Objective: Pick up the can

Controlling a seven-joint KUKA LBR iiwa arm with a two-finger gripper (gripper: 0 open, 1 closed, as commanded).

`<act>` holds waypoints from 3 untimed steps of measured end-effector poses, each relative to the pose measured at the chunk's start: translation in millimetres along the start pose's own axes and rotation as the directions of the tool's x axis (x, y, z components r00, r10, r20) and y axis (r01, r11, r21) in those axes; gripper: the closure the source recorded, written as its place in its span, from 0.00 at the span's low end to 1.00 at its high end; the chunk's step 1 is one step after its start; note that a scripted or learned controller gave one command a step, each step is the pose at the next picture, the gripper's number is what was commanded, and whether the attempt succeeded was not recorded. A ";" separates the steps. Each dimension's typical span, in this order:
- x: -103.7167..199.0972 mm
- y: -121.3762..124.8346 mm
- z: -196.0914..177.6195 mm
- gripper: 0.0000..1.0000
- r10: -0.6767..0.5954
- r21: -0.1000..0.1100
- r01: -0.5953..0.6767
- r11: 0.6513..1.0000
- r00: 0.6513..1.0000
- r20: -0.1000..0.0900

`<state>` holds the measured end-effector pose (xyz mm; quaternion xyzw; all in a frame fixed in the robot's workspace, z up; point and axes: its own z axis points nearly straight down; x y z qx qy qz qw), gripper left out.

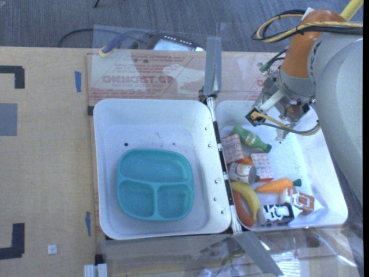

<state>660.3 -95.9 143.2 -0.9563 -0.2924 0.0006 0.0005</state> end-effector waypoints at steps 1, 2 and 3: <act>-0.3 -5.9 19.2 0.00 -0.012 0.002 0.012 1.000 1.000 0.002; 0.5 -1.2 25.2 0.00 0.039 0.000 -0.039 0.999 0.999 0.000; -1.9 2.1 6.1 0.00 0.175 -0.001 -0.175 0.984 0.984 -0.002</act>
